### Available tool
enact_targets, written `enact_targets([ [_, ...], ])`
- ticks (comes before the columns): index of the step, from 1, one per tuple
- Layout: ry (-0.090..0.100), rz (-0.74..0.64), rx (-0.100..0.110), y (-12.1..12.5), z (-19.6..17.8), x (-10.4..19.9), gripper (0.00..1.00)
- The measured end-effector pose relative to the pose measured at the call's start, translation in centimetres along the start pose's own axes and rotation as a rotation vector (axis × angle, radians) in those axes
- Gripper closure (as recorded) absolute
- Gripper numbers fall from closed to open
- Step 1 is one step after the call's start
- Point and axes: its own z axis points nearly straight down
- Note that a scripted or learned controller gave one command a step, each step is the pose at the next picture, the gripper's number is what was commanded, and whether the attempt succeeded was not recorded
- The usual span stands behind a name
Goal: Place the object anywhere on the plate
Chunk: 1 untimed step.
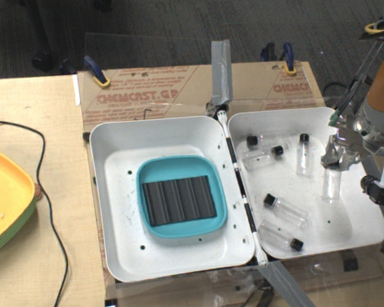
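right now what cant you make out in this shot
- Gripper in the camera view: whether its fingers hold the clear vial under it; the vial is transparent and the wrist covers the tips.
- Arm: cut off by the right edge beyond the wrist.
- Clear vials in the right bin: exact count, as see-through bodies blend into the white.
- Teal plate in the left bin: what the dark ridged centre is.

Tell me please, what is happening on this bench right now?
A robot arm reaches in from the right, and its gripper is over the right bin. A clear vial hangs just below the gripper, but whether the gripper grips it is hard to tell. Several other clear vials with black caps, such as one, lie loose in that bin. The teal plate with a dark ridged centre sits in the left bin, and no vial is on it.
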Motion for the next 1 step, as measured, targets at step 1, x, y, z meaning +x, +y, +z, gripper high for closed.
enact_targets([
  [1,0.000,0.000,0.000,0.00,-0.01,-0.01,0.00],
])
